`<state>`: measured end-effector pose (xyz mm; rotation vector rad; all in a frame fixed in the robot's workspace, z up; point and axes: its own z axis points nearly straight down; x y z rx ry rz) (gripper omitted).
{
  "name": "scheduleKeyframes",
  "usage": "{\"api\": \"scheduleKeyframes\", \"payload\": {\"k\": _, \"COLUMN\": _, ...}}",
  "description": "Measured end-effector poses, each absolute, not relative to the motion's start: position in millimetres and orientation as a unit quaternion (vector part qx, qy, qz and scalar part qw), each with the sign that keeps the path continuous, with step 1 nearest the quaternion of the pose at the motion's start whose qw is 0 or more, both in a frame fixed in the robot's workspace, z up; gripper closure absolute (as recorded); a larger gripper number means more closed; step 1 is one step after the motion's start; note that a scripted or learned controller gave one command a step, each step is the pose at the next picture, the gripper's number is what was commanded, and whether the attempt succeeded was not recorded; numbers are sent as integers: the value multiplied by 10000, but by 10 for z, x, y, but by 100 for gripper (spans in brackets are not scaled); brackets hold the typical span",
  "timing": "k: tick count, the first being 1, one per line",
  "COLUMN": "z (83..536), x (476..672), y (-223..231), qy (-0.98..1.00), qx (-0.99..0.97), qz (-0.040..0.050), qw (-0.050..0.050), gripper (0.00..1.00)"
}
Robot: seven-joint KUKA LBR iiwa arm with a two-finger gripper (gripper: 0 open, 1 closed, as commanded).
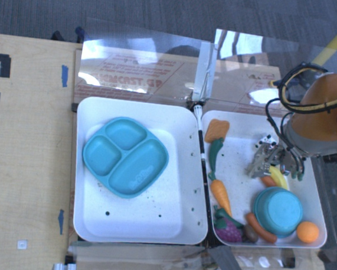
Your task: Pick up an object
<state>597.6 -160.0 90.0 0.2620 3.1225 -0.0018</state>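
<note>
Over the right white bin (319, 202), the grey arm with its orange band (320, 110) reaches down from the right, its two-finger gripper (265, 161) low inside the bin near the middle; whether it is open or shut I cannot tell; just right of it lie a small yellow banana-shaped toy (279, 177) and, nearer, an upturned round teal plastic bowl (278, 211); an orange ball (308, 232) sits at the near right corner; along the left wall lie an orange plastic carrot (221, 194), a green toy vegetable (215, 152) and a purple grape bunch (229, 229); a teal three-compartment plate (125, 156) rests in the left white bin (169, 220).
</note>
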Motion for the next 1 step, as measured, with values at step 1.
{"api": "scheduleKeyframes", "payload": {"k": 1, "z": 900, "x": 5256, "y": -1554, "qy": 9992, "qx": 384, "qz": 1, "qw": 54, "gripper": 100}}
